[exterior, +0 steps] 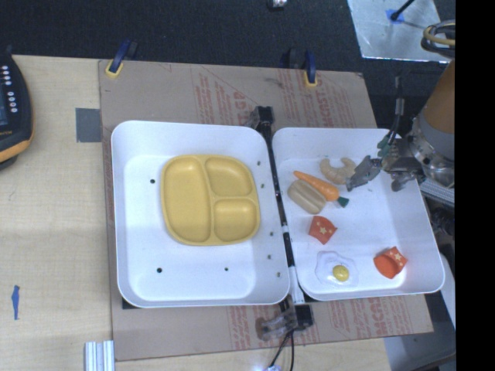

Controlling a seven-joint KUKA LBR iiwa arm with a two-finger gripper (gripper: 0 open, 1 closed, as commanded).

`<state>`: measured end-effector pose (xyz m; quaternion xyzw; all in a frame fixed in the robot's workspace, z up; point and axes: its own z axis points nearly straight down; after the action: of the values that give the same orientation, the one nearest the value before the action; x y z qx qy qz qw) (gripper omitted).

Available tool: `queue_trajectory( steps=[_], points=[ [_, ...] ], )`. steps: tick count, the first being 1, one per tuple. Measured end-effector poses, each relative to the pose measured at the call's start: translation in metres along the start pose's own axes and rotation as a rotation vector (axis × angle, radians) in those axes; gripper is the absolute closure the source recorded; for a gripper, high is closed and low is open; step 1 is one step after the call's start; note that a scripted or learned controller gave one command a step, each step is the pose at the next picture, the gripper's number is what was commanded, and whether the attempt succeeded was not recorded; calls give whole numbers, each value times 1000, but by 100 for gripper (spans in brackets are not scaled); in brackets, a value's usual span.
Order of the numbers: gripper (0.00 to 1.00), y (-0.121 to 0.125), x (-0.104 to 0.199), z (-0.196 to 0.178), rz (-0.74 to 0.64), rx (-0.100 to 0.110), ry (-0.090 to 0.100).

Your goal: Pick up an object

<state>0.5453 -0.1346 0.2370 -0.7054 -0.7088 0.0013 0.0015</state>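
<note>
The gripper is hanging over the right bin near its far right corner, its fingers looking spread apart with nothing between them, one dark finger reaching toward the bin's middle. No object is being held, so the step in hand is judged to be the approach and choice of a target. Nearest to the fingers is lying a pale curved piece, just beside them toward the far edge; touching or almost touching it are the carrot and, under the carrot, a tan bread-like roll. That cluster is looking awkward: closing there is likely to catch two things or push one aside. Better targets are probably sitting apart, namely the red cube in the bin's middle, the orange-red piece by the near right corner, and the fried egg at the near edge, though the egg is looking too flat to grip. The left bin is holding a yellow divided tray. Doing this well probably means centring over the red cube, descending straight, and closing only once both fingers are flanking it.
</note>
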Motion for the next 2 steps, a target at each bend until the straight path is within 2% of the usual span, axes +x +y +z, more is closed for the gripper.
queue_trajectory(
  steps=[1,2],
  points=[
    [0,23,21,73,-3,6,1],
    [0,77,23,147,-2,-3,-2]
  ],
)
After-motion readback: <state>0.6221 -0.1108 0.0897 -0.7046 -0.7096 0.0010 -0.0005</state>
